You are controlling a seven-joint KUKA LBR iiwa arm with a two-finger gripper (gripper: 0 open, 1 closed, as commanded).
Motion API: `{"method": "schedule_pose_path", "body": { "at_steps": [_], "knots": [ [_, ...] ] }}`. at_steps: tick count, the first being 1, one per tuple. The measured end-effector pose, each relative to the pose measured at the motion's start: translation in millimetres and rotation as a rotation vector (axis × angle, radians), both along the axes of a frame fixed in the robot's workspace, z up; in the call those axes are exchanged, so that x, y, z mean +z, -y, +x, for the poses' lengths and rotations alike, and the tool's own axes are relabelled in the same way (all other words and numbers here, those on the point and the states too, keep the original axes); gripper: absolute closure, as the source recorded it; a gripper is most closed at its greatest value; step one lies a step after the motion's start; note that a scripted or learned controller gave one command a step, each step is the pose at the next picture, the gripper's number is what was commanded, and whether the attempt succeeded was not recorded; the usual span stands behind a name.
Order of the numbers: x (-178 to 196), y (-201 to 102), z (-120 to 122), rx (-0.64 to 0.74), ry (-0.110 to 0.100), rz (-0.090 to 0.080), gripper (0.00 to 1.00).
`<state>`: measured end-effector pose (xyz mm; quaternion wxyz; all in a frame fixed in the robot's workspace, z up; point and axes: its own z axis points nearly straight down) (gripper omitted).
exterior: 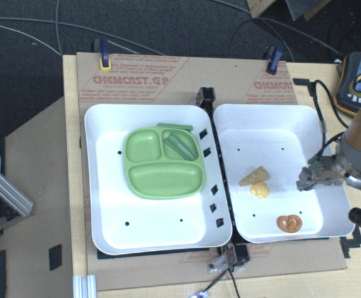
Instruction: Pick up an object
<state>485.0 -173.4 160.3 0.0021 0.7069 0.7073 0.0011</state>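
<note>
Gripper sits low at the right bin's right edge; honestly can't tell its state. Yellow piece and pretzel lie nearby, untouched.

Bright even light, soft shadows, slight blur.

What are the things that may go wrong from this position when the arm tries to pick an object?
1. The gripper sits low at the right bin's right wall; it may scrape that wall when it moves.
2. The yellow piece and the tan wedge touch, so closing on one could push the other away.
3. The pretzel lies flat near the front wall, which probably leaves little room for the fingers.
</note>
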Motion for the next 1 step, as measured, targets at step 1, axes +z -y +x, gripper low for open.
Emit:
{"method": "schedule_pose_path", "body": {
  "at_steps": [1],
  "knots": [
    [49.0,-8.2,6.0,0.002,0.002,0.000,1.00]
  ]
}}
